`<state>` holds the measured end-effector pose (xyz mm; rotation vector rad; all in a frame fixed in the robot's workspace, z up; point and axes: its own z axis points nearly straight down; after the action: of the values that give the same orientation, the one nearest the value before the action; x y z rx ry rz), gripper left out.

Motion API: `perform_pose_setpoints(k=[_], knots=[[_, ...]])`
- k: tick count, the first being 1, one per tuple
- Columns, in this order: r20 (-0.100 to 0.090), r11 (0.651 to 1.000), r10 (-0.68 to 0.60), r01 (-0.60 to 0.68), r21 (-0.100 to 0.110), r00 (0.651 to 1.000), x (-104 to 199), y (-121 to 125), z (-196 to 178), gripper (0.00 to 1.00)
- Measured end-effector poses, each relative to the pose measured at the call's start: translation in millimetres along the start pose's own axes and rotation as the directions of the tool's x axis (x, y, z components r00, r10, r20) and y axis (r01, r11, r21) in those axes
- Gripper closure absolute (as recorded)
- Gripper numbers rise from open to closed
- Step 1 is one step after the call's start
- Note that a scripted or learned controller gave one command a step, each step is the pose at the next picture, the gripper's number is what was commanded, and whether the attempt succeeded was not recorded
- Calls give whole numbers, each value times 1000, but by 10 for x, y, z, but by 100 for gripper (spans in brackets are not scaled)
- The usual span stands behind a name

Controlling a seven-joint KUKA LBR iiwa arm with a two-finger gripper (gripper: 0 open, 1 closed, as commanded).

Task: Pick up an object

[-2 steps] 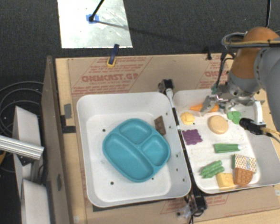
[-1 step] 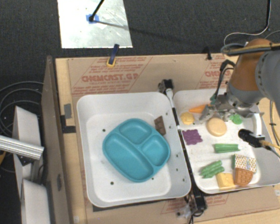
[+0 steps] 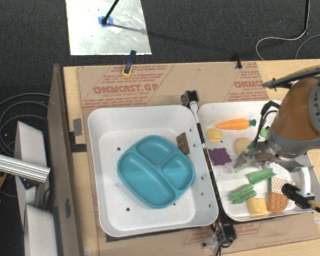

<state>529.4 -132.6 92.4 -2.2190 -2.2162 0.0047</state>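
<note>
The right bin (image 3: 311,185) holds several toy foods. An orange carrot (image 3: 233,124) lies at the back, with a yellow piece (image 3: 214,134) to its left. Further forward are a purple piece (image 3: 219,156) and a beige round piece (image 3: 242,145). Near the front lie two green pieces (image 3: 260,175) (image 3: 241,193), a yellow block (image 3: 256,205) and an orange waffle-like piece (image 3: 277,201). My gripper (image 3: 244,159) hangs low over the middle of this bin, between the beige piece and the upper green piece, just right of the purple one.
The left bin (image 3: 104,156) holds a teal divided plate (image 3: 155,170) and a small brown piece (image 3: 182,143) at the plate's upper right. A ridge (image 3: 205,154) separates the two bins. The arm covers the right bin's right side.
</note>
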Motion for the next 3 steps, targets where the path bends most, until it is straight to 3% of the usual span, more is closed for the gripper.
perform_pose_setpoints(k=[1,2,3], knots=[[6,1000,-6,6,-15,1000,-390,837,64,0],[2,1000,-6,6,27,1000,-20,1345,101,0],[-4,1000,-1,1,19,1000,-178,1341,109,0]])
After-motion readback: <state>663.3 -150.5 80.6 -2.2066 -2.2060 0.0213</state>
